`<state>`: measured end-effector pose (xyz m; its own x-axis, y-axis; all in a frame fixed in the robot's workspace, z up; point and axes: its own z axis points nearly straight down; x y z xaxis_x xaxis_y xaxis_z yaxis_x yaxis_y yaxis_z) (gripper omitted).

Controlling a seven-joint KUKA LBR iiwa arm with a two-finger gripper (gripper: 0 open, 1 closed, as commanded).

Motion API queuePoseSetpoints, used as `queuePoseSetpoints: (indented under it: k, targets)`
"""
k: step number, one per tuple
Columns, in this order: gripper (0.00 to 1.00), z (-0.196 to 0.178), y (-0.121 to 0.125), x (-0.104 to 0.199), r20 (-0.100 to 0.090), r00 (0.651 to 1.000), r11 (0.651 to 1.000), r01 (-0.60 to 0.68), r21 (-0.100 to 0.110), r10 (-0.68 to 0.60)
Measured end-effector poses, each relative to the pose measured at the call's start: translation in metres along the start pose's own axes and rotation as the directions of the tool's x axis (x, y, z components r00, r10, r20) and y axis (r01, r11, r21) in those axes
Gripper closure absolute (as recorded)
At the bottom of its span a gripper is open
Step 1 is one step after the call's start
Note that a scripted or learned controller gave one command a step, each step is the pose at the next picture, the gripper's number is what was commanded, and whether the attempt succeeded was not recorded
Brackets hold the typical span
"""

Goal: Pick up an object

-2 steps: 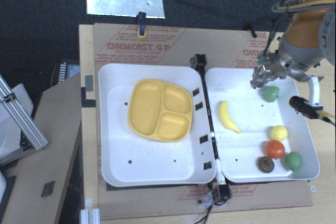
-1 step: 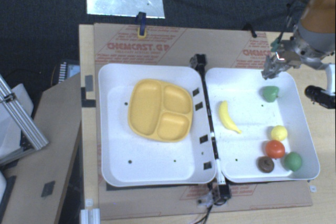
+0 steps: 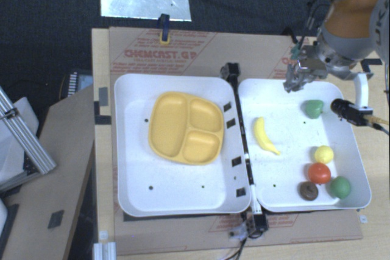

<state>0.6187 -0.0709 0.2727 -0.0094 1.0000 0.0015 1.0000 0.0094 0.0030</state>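
Gripper [image 3: 295,83] above far edge of right bin [image 3: 286,192], nothing visibly held; finger opening indiscernible. Banana [image 3: 265,136] near bin centre. Beyond it: green object [image 3: 314,108], yellow ball [image 3: 323,154], red ball [image 3: 319,173], brown piece [image 3: 309,190], green ball [image 3: 340,187]. Yellow divided plate [image 3: 185,127] in left bin [image 3: 131,173].

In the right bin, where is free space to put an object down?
Bare floor lies between the banana and the lemon, and below the banana toward the near rim. The near right corner is crowded: tomato, brown piece, green ball.

Arm [image 3: 356,3] lowered, gripper [image 3: 294,83] pointing down
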Motion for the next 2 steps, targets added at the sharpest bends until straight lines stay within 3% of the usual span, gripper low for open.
queuePoseSetpoints:
  k: [2]
  targets:
    - [1.0,0.025,-0.017,0.109,-0.001,1.0,1.0,0.001,0.003,-0.001]
